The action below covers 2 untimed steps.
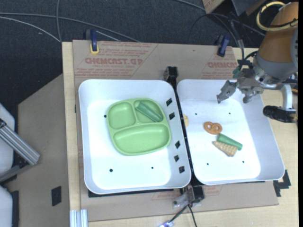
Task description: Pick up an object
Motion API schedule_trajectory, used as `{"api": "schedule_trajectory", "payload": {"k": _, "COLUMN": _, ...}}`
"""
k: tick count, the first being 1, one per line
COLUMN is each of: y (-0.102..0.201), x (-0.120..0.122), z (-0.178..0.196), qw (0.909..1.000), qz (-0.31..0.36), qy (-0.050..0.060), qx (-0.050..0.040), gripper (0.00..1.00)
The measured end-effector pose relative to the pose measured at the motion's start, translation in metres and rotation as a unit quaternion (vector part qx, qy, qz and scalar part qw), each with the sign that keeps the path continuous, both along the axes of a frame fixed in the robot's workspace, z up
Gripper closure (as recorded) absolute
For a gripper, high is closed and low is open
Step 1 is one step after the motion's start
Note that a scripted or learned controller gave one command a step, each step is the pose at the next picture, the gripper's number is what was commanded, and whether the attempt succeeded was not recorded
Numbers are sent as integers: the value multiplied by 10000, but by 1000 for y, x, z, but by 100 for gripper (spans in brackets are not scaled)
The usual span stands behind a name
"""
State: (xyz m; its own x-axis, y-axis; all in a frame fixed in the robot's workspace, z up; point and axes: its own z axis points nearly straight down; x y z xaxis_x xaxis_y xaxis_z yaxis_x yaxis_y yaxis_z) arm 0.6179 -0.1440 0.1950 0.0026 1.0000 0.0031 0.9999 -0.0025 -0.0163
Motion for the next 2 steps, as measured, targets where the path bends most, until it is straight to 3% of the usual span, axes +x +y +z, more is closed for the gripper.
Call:
{"api": "schedule_trajectory", "payload": {"k": 1, "y": 0, "x": 3, "z": 9, "qw": 10000, "qz": 15, "qy": -76, "qx": -10, "gripper": 0}}
{"api": "schedule_trajectory", "payload": {"k": 2, "y": 11, "x": 5, "z": -43, "qw": 10000, "qz": 21, "qy": -51, "qx": -4, "gripper": 0}}
